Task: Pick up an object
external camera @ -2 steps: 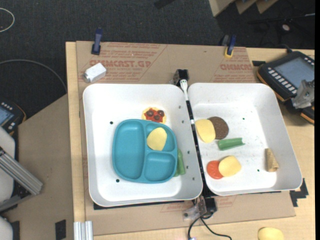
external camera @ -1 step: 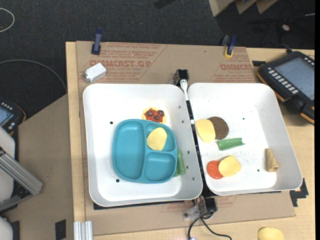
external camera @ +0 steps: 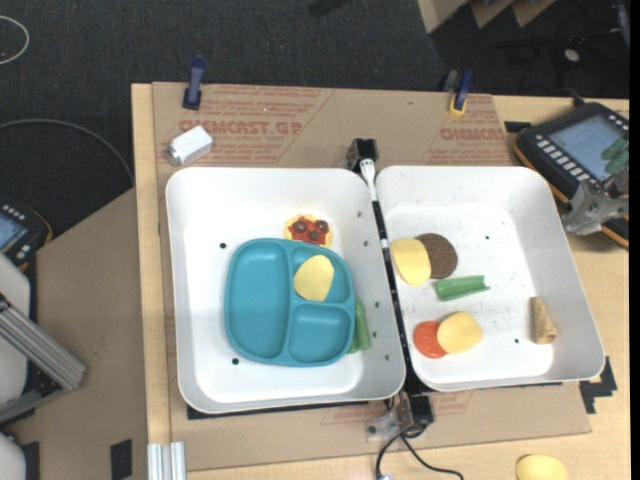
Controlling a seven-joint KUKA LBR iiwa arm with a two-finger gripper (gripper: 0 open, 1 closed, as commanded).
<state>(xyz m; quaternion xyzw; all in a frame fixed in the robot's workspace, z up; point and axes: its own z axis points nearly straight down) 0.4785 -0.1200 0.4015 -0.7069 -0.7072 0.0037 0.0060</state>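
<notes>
Pale yellow oval piece point(external camera: 314, 278) lying in teal tray point(external camera: 262, 313).

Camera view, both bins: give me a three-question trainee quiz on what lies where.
1. True or false: the blue divided tray sits in the left bin.
2. What lies in the tray's upper right compartment? A) yellow piece B) green piece C) brown cone
3. Fill in: the green piece lies in the ___ bin.

Key: 1 true; 2 A; 3 right.
</notes>
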